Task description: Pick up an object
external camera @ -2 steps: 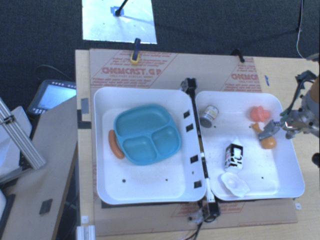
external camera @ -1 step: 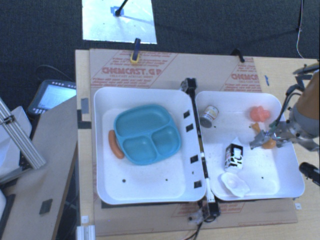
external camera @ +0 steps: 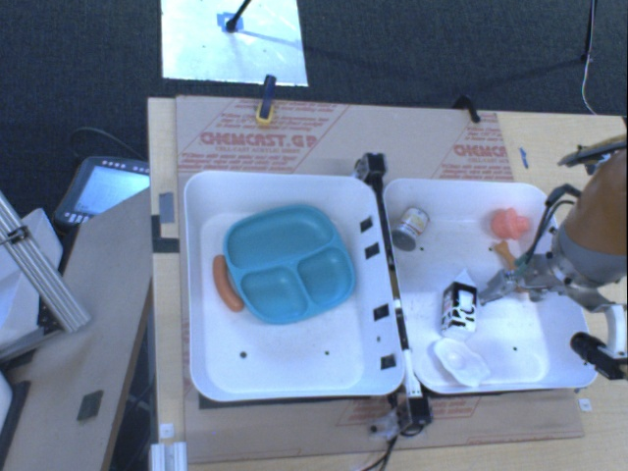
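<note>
In the right bin (external camera: 530, 196) the pincer (external camera: 488, 292) sits just beside a black-and-white carton (external camera: 458, 308); whether it is open or closed cannot be told. The left bin (external camera: 196, 283) holds a blue tray (external camera: 289, 263)

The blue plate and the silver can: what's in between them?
In the camera view, the black-clipped divider where the two bins meet lies between the blue plate and the silver can.

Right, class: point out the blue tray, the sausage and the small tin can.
blue tray (external camera: 290, 263), camera view, on the ridge between its compartments
sausage (external camera: 227, 283), camera view, on the middle of its length
small tin can (external camera: 410, 226), camera view, on its side wall
</note>
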You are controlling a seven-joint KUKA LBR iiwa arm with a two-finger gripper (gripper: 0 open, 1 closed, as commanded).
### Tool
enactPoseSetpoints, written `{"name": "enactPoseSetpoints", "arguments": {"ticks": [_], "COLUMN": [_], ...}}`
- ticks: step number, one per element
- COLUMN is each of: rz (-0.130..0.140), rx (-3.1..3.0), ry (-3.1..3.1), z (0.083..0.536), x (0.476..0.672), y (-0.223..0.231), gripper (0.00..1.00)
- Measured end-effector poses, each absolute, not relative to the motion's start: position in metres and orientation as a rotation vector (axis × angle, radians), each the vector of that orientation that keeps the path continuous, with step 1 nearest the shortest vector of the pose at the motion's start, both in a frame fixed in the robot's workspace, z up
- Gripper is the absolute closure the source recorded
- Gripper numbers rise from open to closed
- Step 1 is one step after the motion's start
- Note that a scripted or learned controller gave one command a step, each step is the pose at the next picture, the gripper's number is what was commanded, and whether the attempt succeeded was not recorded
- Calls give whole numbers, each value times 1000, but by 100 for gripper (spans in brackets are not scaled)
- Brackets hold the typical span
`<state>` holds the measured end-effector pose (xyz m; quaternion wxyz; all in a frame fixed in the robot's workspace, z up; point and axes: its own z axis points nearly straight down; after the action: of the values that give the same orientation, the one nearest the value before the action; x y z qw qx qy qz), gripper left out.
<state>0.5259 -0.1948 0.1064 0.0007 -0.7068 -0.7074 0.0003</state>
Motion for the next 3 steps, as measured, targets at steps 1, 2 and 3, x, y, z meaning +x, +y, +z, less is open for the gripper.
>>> {"name": "enactPoseSetpoints", "arguments": {"ticks": [1,2,3], "rz": [-2,-4,-4], "rx": [-2223,-2227,-2221], "ry": [-2225,-2225,-2229], "z": [120,172,209], "x": [528,521,522], "y": [-196,-202,-203], "gripper": [100,100,100]}}
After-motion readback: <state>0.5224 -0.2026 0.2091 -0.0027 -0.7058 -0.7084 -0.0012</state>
